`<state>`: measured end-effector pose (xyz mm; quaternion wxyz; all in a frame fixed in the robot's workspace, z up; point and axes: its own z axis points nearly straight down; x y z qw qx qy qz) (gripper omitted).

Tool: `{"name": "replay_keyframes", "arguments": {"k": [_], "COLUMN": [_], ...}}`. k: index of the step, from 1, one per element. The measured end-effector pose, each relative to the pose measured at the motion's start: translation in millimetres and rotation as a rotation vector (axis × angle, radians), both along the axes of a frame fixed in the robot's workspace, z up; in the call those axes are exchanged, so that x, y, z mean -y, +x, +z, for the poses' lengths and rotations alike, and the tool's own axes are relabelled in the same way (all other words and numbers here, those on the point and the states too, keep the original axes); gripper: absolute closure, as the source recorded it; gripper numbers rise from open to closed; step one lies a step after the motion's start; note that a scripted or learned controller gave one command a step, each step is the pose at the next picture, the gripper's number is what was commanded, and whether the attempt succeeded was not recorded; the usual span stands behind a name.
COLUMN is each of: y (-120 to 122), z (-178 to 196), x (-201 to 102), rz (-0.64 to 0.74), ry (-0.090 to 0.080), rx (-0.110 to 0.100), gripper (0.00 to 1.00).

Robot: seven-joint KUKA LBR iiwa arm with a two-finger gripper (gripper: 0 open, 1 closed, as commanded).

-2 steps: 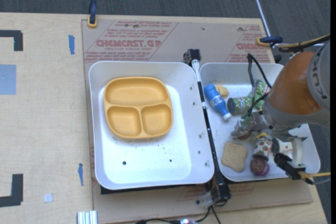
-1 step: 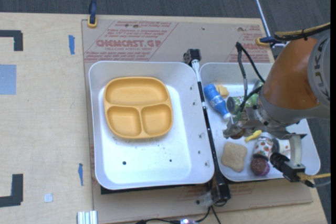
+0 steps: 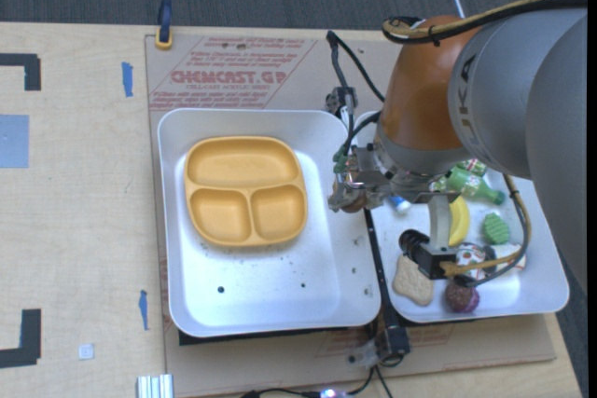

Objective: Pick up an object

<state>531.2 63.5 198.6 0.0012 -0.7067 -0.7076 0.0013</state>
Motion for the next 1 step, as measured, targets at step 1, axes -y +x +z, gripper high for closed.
{"name": "replay_keyframes", "arguments": {"k": [1], "y": [4.5], "z": [-12.3], "x": [59.3], "rz": [-0.002], "ry": [-0.001], "rx": [-0.003], "gripper": [1.00]}}
